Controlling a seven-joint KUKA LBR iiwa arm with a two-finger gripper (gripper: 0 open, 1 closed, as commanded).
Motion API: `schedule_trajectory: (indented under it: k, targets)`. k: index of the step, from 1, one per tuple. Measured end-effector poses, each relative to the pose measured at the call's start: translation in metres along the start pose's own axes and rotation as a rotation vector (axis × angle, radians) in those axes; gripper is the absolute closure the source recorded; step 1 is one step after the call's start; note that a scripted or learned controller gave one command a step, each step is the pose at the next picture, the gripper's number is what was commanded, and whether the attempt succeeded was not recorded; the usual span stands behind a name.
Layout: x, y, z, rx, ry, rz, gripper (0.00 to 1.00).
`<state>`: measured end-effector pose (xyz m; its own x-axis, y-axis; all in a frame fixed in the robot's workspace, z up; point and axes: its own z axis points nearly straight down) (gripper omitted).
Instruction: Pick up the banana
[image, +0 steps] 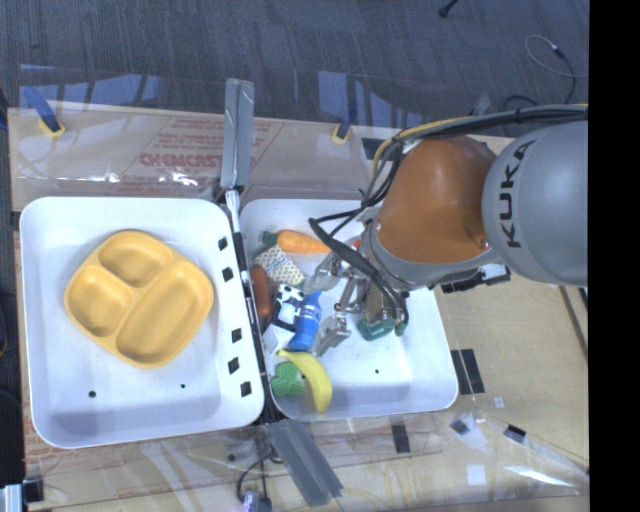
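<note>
- Where red print crosses the clear sheet (180, 150) behind the bins, it is too faint to read
- banana (314, 378): yellow, curved, unheld, at the right bin's (425, 385) front edge beside a green toy (287, 381)
- "KUKA" marks the arm (535, 200); whether the jaws (335, 330) are open cannot be told

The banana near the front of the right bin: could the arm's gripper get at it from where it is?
Probably yes. The banana lies with its top uncovered, and the gripper hangs just behind it. A green toy touches one side and a blue bottle sits close, so the fingers have little room.
</note>
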<state>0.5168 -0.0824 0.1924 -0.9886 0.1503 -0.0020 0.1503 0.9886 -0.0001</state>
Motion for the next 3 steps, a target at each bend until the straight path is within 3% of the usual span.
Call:
schedule_trajectory:
  k: [1, 2, 3]
  targets:
    - [-0.007, -0.004, -0.116, 0.001, -0.002, -0.029, 0.0]
    - [0.03, 0.021, 0.001, 0.0, 0.002, -0.189, 0.0]
    - [0.016, -0.014, 0.088, -0.002, -0.026, -0.425, 0.0]
